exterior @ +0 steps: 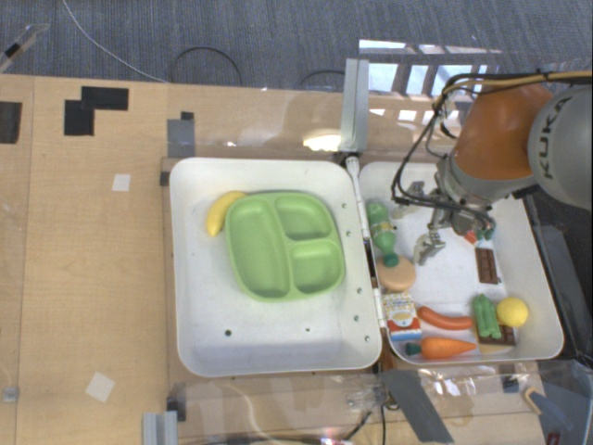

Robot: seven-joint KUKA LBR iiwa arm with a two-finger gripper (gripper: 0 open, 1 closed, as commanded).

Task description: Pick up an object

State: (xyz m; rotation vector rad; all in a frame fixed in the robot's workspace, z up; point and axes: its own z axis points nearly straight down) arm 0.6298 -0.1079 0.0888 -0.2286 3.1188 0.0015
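Objects for picking sit almost wholly in the right bin (pixel 547 341), so that is where I keep my attention. Going by size, I have the desk (pixel 83 276) first, then the left bin (pixel 269 350), which carries a green divided plate (pixel 283 244) with a banana (pixel 220 211) tucked against its upper left rim. The arm (pixel 519 137) reaches in from the right and hangs over the upper part of the right bin.

The tool (pixel 431 246) points down toward bare white floor, and I can see nothing between its fingers; they look a little apart, narrow rather than wide, and it holds nothing.

Nearest candidates lie to the tool's left along the dividing wall: a green bottle (pixel 380 225), its long axis running up and down the view, and just below it a round tan piece (pixel 399 273). A small dark bar (pixel 487 264) lies on the other side of the tool, also lengthwise up and down. Further toward the near edge I see a white carton (pixel 401 311), two carrots (pixel 445 321) lying across the view, a green block (pixel 486 315) and a yellow ball (pixel 512 312).

I judge the bottle or the tan piece the shortest reach, a shift leftward, though both sit close to the wall, which could crowd one finger.
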